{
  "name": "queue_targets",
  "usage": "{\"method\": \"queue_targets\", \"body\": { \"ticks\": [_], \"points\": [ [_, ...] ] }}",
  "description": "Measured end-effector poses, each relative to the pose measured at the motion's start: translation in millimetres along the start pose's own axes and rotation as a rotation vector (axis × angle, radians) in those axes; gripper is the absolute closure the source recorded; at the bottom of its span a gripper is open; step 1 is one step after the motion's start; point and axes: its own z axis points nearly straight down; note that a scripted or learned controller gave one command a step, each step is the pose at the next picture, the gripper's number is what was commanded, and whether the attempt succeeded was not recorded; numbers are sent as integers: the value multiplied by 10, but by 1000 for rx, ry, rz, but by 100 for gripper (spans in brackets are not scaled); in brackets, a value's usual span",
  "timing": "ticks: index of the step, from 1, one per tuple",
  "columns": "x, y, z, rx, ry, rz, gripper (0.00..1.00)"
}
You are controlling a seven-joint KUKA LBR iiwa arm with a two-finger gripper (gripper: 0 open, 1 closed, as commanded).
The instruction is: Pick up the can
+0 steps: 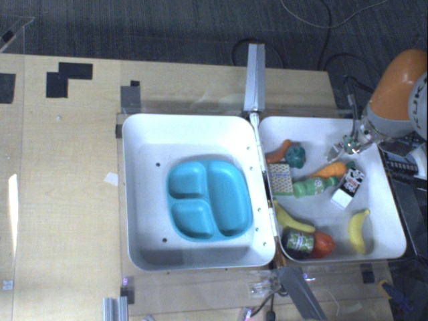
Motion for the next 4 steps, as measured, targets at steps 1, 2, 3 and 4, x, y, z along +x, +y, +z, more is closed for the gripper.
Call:
{"method": "queue_targets", "body": {
  "ticks": [1, 2, 3, 4],
  "points": [
    [-135, 265, -1221, 0, -1, 100, 100],
    [164, 417, -1351, 2, 2, 252, 100],
    [430, -13, -1811, 1, 1, 162, 100],
    [502, 411, -1262, 3, 3, 214, 100]
  ]
}}
